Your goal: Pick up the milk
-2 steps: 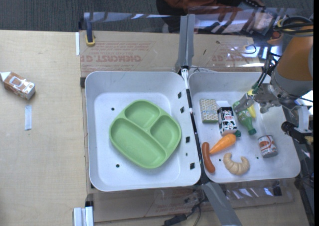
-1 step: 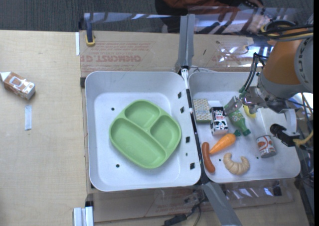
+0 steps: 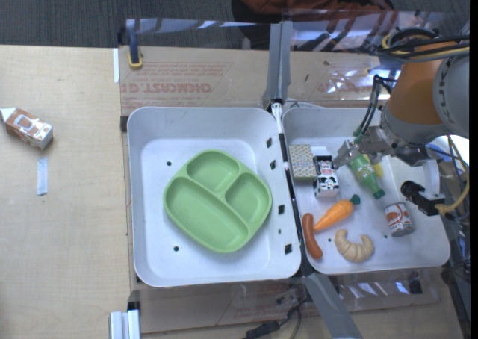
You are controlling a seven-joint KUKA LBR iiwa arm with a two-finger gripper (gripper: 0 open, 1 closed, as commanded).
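Milk, a small white carton with black cow patches (image 3: 326,181), is crowded by a green plastic bottle (image 3: 367,173) and an orange toy carrot (image 3: 334,214). The pincer (image 3: 357,152) is poised near the bottle, so the wrong item may be seized; its opening cannot be told.

The robot arm (image 3: 429,95) comes in from the right side. It is grey, with a big orange band above the wrist. The arm bends down and to the left. The gripper (image 3: 357,149) is at the low end of the arm, on the left of the orange part. It is dark and small, and it points down and left. It hangs low.
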